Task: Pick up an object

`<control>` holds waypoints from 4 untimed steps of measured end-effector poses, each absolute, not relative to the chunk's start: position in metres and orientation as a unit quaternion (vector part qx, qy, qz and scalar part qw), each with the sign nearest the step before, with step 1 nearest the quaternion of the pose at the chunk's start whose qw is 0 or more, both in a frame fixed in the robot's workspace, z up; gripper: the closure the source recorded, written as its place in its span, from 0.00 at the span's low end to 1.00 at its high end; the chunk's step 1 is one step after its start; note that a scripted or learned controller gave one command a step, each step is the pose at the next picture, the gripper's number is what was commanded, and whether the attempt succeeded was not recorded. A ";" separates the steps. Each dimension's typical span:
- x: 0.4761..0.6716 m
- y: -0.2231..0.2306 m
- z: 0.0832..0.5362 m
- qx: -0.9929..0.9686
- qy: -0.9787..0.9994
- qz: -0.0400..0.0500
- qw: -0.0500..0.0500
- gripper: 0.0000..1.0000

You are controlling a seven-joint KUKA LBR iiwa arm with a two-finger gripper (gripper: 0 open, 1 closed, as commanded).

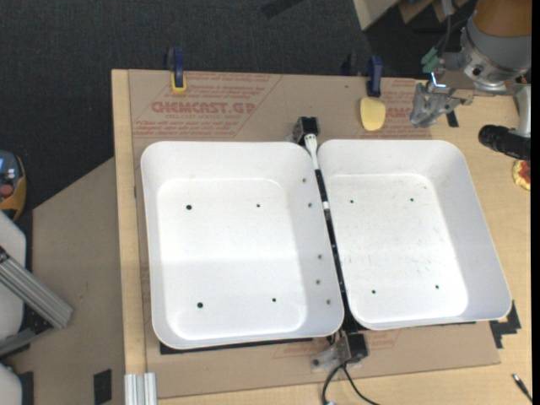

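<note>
Two white bins sit side by side on the bench — the left bin and the right bin — their inner rims touching along a dark strip. The gripper hangs beyond the far rim of the right bin, over the brown board, with the orange-banded arm reaching in from the upper right. Nothing shows between its fingers; how wide they stand, hard to tell from up here. Just beside it, to the left, a pale yellow object lies on the board — outside both bins, below a blue clamp.
</note>
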State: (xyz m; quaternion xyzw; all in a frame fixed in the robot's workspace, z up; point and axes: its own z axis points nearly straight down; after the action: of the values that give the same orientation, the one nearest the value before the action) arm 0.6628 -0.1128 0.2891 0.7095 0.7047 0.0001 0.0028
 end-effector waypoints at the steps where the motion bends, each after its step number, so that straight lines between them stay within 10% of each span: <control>1: 0.642 -0.115 0.325 0.708 0.707 0.001 0.002 1.00; 2: 0.667 -0.036 0.283 0.705 0.709 -0.001 -0.002 1.00; 3: 0.621 -0.051 0.319 0.708 0.706 -0.001 -0.001 1.00; 4: 0.668 -0.016 0.254 0.706 0.708 0.000 0.000 1.00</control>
State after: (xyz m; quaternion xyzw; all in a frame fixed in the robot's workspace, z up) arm 0.6680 -0.0164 0.2543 0.7061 0.7081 -0.0001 -0.0004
